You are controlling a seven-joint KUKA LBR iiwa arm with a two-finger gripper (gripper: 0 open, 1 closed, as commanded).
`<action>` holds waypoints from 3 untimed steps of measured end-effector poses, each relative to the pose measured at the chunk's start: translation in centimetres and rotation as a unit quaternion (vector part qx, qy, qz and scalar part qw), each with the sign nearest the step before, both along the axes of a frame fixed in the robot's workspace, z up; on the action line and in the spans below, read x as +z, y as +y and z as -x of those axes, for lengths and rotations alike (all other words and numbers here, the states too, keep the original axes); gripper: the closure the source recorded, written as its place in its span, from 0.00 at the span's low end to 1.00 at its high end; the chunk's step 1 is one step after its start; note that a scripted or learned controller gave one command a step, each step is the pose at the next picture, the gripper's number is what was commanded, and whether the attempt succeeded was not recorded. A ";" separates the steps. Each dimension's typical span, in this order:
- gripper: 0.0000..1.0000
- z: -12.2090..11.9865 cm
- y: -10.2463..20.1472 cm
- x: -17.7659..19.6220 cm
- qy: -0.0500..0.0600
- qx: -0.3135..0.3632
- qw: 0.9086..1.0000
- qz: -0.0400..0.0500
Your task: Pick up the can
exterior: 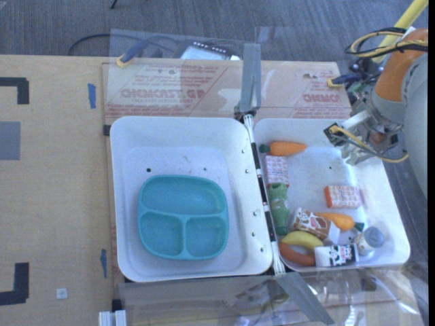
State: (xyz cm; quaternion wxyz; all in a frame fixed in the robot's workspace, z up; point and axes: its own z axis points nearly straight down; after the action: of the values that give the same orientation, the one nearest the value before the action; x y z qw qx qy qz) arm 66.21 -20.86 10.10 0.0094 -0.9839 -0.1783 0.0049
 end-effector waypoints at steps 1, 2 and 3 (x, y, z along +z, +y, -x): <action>1.00 7.1 -0.7 -1.4 -0.011 0.159 0.987 0.002; 0.00 6.3 0.5 -1.2 -0.017 0.166 0.986 -0.004; 0.00 4.9 2.9 -1.5 -0.011 0.208 0.978 0.007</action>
State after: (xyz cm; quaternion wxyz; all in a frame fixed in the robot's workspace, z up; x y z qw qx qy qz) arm 61.34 -18.00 8.55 -0.0001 -0.9255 -0.3788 -0.0027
